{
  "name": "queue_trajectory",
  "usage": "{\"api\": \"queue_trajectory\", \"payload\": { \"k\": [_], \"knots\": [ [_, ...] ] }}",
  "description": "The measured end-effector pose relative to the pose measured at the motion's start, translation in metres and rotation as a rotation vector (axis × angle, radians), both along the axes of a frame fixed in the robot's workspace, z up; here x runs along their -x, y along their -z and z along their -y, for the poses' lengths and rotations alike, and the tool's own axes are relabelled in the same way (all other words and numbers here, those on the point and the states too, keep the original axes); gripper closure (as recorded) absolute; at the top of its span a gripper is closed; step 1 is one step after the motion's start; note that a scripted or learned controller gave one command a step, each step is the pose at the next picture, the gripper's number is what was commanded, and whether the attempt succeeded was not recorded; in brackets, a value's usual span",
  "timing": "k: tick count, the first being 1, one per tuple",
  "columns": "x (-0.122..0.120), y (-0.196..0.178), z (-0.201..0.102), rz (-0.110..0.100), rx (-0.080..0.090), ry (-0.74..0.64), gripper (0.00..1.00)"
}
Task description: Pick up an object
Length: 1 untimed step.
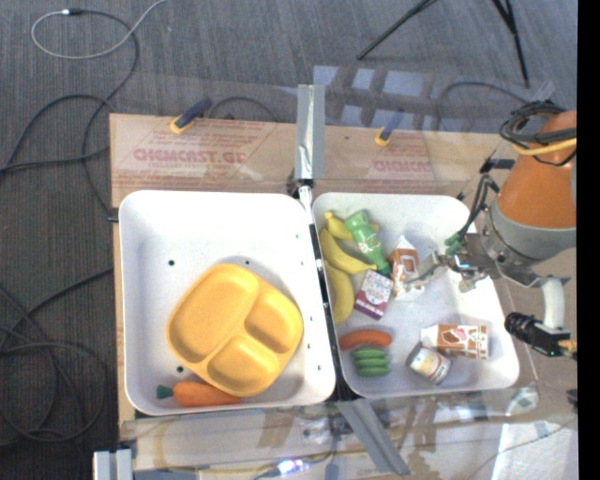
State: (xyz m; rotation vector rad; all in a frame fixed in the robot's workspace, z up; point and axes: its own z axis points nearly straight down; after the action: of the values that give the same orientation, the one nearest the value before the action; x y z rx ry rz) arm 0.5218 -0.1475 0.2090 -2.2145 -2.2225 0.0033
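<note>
- Carton [405,263]: in the right bin [487,375], just beside the gripper [433,267], on its left.
- Gripper: jaw state cannot be told.
- Bananas [339,267], bottle [366,239]: farther left of the jaws.

I'm looking in on a robotics lab.
Two white bins [141,281] clamped on a plywood tabletop [225,155], cables [56,112] trailing over grey carpet [234,47], tripod legs [422,23] up top.
</note>
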Motion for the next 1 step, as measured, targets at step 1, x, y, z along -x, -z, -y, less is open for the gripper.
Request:
{"api": "queue_trajectory", "payload": {
  "k": [1],
  "knots": [
    [-0.0476,0.0945,-0.0069,0.002,0.001,-0.077,0.00]
  ]
}}
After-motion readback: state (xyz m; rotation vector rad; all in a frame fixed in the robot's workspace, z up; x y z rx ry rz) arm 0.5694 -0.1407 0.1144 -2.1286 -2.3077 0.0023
